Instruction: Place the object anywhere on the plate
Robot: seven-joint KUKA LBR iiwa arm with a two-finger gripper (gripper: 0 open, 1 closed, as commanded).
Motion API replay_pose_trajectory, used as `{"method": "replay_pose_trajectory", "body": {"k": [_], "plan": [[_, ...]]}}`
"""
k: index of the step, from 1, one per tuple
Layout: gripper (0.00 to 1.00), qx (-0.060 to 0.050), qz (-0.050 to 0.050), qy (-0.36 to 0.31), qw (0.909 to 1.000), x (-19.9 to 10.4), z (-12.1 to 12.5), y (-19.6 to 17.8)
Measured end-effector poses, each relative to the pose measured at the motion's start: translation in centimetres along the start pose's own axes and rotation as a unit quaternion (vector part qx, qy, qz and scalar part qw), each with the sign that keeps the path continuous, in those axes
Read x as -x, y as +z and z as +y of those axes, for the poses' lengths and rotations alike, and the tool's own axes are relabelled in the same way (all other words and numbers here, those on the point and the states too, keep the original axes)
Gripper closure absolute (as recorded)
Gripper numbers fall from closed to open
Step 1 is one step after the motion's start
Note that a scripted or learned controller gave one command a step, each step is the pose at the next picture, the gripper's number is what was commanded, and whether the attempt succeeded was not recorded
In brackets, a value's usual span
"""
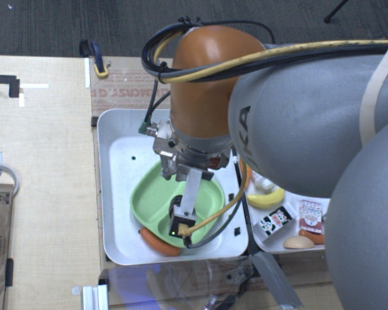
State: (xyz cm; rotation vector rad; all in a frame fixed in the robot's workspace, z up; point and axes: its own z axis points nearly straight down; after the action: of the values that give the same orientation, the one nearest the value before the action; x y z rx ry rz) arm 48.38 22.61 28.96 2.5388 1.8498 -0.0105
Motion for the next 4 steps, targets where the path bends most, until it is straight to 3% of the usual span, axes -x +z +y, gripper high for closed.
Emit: {"method": "replay_pose_trajectory", "body": {"k": [1,2,3,4], "plan": [[1.00,0.000,0.000,-0.005,1.0000,2.1,0.8,6.3],[1.00,0.000,0.000,-0.045,0.9990,-1.7,4.7,15.4],[0.00,0.000,0.000,-0.045,0.9990,-1.7,4.7,15.4],[1.00,-0.002,-0.001,-0.042,0.9991,-1.5,4.8,14.6]]}}
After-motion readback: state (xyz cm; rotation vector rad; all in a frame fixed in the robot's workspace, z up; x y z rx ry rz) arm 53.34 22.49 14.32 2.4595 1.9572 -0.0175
